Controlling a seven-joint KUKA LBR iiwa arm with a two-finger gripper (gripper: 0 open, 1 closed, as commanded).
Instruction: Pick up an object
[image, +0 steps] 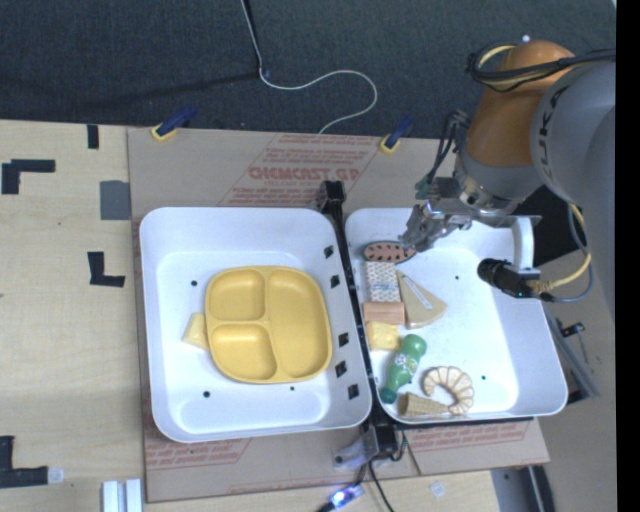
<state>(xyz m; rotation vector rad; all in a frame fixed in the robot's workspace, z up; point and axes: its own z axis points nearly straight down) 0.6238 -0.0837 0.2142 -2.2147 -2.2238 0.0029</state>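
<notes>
My jaws (418, 232) hang over the upper left part of the right bin (500, 300), near its back wall. Whether they are apart or closed I cannot tell (the tips blur together against the white floor). Nothing visible between them.

My wrist, with its orange band (505, 110), comes in from the upper right, above the bin's far corner.

Right bin, contents bunched along its left wall:
- a small dark oval piece (381, 250) at the top of the row, just below and left of my jaws; too small to name.
- a patterned cracker-like block (381, 281) just below it.
- a tan wedge (421, 304) to the right of that block, touching or nearly touching it.
- a tan block (383, 312) and a pale yellow block (381, 337) further down the wall.
- a green bottle-shaped toy (402, 362), tilted, below them.
- a croissant-like piece (449, 386) near the front wall, with another tan wedge (423, 405) beside it.

Left bin (170, 250): a yellow divided plate (268, 323) lies flat in the middle, three compartments up. A pale yellow piece (195, 329) sticks out from under its left edge.

Both bins sit on a cardboard sheet (290, 170) on the bench (60, 300).
</notes>
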